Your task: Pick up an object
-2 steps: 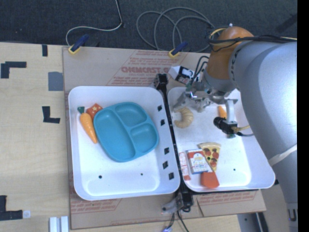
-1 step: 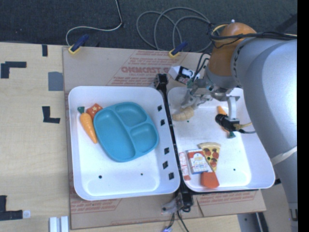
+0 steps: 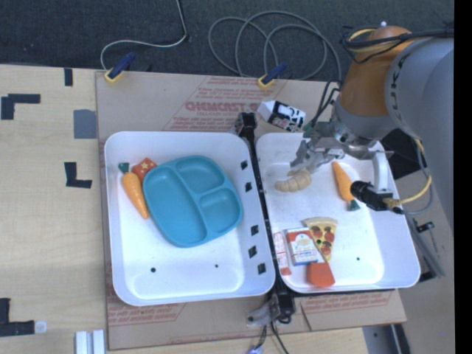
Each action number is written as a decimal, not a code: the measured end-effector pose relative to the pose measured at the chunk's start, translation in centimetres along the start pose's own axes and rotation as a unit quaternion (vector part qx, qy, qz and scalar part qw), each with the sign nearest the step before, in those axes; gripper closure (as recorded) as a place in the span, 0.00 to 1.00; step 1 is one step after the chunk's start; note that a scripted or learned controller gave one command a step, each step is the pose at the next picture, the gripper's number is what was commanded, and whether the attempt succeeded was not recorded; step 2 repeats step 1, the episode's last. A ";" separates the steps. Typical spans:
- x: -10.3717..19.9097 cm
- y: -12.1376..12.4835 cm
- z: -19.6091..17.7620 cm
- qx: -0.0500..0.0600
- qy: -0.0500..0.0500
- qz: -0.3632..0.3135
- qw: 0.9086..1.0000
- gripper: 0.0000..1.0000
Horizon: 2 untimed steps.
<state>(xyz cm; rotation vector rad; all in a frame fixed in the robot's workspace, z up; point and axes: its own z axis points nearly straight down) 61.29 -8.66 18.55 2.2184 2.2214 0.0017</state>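
**Croissant pick: end effector low over right bin, nothing gripped yet**

You're set up over the croissant [image 3: 293,184], which lies in the upper-left part of the right bin [image 3: 391,271], apart from the other items. Judging by position, that's the target. The end effector [image 3: 313,157] sits just above and to the right of it, its tips close to the pastry's upper edge.

To do this well:
- Centre over the croissant's thick middle, not the tapered ends; it's curved and will likely twist out of an off-centre pinch.
- Set the closing axis across the short width.
- Go low enough to straddle it before closing; a shallow close probably skates over the top.
- Watch the carrot [image 3: 341,181] just to the right; keep the outer finger off it.

Finger spread: I can't tell from this angle, as the wrist body blocks the gap. Nothing visibly sits between them.

Pose: arm comes in from the right, orange band [image 3: 369,80] up top, wrist pitched down and left toward the bin's upper-left quarter.
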 end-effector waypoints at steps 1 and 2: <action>3.4 -0.3 -1.0 0.002 0.001 -0.001 1.000 1.00; 3.4 -0.3 -1.0 0.002 0.001 -0.001 1.000 1.00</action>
